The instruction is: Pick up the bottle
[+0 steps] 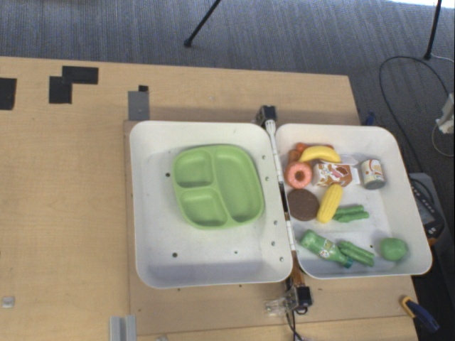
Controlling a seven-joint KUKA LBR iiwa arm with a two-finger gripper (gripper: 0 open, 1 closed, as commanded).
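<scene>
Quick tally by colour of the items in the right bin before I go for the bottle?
Green: 4, namely bottle, bean pod, second pod, round green item
Yellow: 2, namely banana, corn
Pink: 1, donut
Brown: 1, cookie
Silver: 1, can
Mixed print: 1, carton
Total: 10

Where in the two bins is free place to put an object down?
Left bin: bare floor rings the green plate, widest along the near wall. Right bin: open strip beside the can and green ball; its left half is crowded, bottle included.
</scene>
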